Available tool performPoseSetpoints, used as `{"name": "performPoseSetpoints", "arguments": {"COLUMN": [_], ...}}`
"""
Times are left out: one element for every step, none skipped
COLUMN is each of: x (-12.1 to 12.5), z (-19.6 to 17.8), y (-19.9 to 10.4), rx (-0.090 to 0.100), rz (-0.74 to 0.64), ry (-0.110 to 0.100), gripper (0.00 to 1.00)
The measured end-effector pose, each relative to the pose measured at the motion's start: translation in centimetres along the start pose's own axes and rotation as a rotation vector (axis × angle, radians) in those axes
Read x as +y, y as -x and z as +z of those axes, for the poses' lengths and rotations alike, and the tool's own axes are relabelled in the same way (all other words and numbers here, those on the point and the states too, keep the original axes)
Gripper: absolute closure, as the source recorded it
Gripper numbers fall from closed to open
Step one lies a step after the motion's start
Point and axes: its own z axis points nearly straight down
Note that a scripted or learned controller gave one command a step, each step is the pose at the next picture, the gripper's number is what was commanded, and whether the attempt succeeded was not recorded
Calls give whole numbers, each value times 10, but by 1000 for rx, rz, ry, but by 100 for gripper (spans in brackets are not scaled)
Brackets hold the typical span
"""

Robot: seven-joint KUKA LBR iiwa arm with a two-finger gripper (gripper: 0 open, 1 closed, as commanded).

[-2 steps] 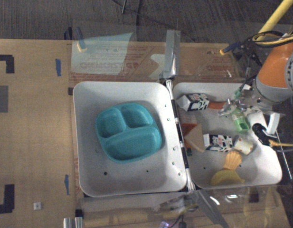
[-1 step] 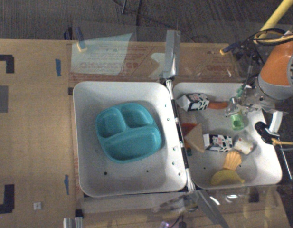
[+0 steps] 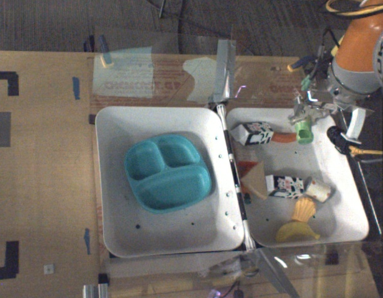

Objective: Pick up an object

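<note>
The hand [image 3: 303, 118] hangs over the far edge of the right shallow white bin [image 3: 359, 222], with a small green plastic cup-shaped piece [image 3: 304, 131] right beneath it; whether it grips that piece, I cannot tell. Nearby lie two black-and-white cartons [image 3: 256, 133], loose and reachable. The teal divided plate [image 3: 167, 171] fills the left bin [image 3: 110, 228], well apart.
</note>
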Motion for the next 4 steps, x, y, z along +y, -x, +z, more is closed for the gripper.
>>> {"name": "performPoseSetpoints", "arguments": {"x": [-8, -7, -38, -37], "z": [54, 54, 104, 93], "y": [-19, -19, 51, 51], "rx": [1, 1, 0, 0], "rz": [157, 157, -42, -40], "ry": [-6, -5, 0, 4], "gripper": [100, 0, 0, 100]}}
